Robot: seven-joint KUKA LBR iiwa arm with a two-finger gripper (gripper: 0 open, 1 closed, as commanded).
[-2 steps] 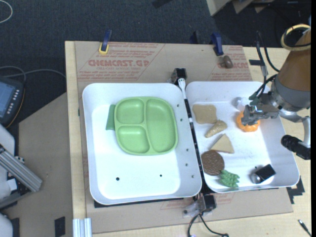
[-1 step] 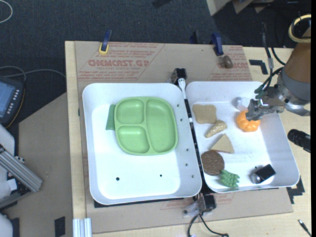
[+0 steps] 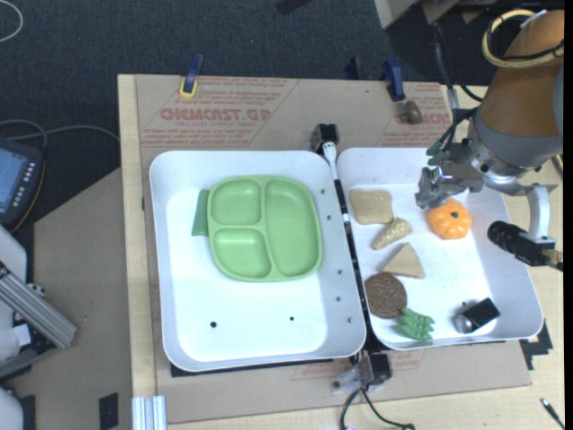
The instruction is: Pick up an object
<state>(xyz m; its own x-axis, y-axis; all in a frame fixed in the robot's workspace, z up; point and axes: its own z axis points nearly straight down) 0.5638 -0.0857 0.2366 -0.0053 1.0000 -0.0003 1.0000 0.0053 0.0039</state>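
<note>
Bins first: we see two shallow white ones side by side on the bench, the left bin [image 3: 179, 267] carrying a green divided plate [image 3: 265, 227] that lies flat toward its upper half, with a darker green piece [image 3: 200, 212] sticking out from under the plate's left edge. The right bin [image 3: 515, 280] holds the loose items. We count a pale bread-like slab [image 3: 371, 206] near its upper left, a small tan piece [image 3: 392, 233] just below it, a tan wedge [image 3: 404, 262] lower still, a round brown cookie [image 3: 385, 295] near the bin's left wall, and a green leafy piece [image 3: 414, 323] touching the cookie's lower right. A small black and silver item [image 3: 476, 316] sits well apart near the lower right corner.

Our arm [image 3: 519, 106] reaches in from the right, and its gripper [image 3: 437, 186] hangs over the upper middle of the right bin. An orange pumpkin [image 3: 449, 220] rests on the bin floor just below and beside the gripper. We cannot tell whether the gripper is parted or closed, and we see nothing caught in it.
</note>
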